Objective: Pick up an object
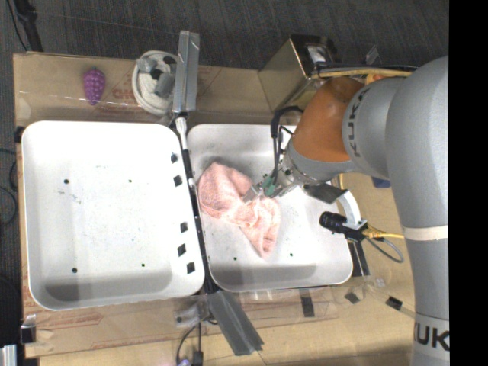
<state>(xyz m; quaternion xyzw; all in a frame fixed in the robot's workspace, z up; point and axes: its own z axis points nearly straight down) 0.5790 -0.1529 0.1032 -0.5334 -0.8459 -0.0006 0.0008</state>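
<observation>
One robot arm reaches down onto a crumpled pink cloth lying in the right of two white bins.

Camera view, from above at a slant: the gripper (268, 188) sits at the upper middle of the pink cloth (238, 204), touching or nearly touching a raised fold, and whether the jaws are wide, narrow or closed on fabric cannot be told from this angle. Cloth spreads to both sides of the jaws, a rounded bunch on one side and a flatter tail trailing below. It looks soft, light and limp, likely to drape and slip, so a pinch on a raised wrinkle seems the best hold. The right bin (320, 269) contains just the cloth; the left bin (46, 280) lies well away beyond the divider. A small purple object (94, 85) rests outside the bins on the bench.
</observation>
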